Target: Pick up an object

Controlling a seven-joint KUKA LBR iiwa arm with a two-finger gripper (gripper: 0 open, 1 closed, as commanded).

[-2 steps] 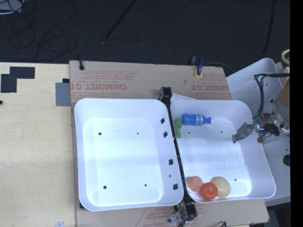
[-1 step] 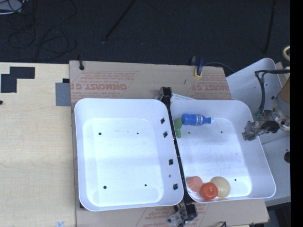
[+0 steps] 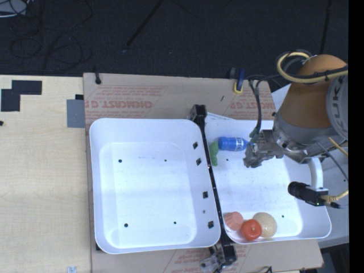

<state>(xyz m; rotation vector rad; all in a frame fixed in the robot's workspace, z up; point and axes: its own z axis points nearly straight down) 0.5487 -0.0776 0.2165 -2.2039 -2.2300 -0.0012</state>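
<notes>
In the right bin [image 3: 267,195] lie a blue bottle-like object [image 3: 232,144] near the far left corner and a green object [image 3: 214,153] against the divider beside it. At the near edge sit a pink piece [image 3: 233,220], a red ball [image 3: 251,229] and a cream-coloured ball [image 3: 265,223]. My gripper [image 3: 254,155] hangs over the right bin, just right of the blue object, with dark fingers pointing down-left. Nothing shows between them, and their spacing is unclear.
The left bin [image 3: 148,186] stands beside the right one, with a black divider strip [image 3: 206,175] between them. Both bins rest on a cardboard sheet [image 3: 148,98]. A black cable connector [image 3: 307,193] hangs from the arm over the right bin's right side.
</notes>
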